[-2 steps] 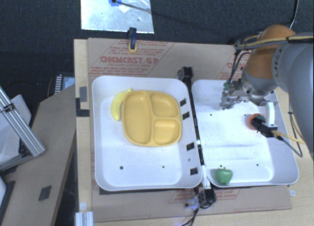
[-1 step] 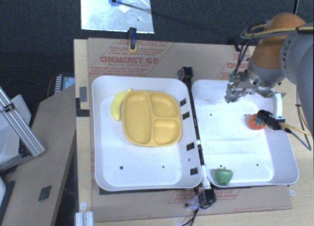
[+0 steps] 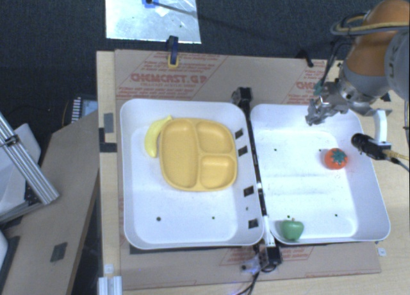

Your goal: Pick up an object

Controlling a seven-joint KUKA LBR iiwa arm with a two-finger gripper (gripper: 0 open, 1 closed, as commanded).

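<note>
In the right bin (image 3: pixel 301 178) a small orange-red tomato-like toy (image 3: pixel 335 158) with a green top lies near the right wall. A green apple-like toy (image 3: pixel 292 229) rests at that bin's near left corner. My gripper (image 3: pixel 315 115) hangs over the far edge of the right bin, up and to the left of the orange-red toy and apart from it. I see nothing between its fingers.
The left bin (image 3: pixel 138 217) holds a yellow divided plate (image 3: pixel 195 154) with a yellow banana (image 3: pixel 152 136) tucked against its left edge. A black clamp strip (image 3: pixel 251 159) runs between the bins. The grey arm with its orange band (image 3: pixel 378 37) stands at the far right.
</note>
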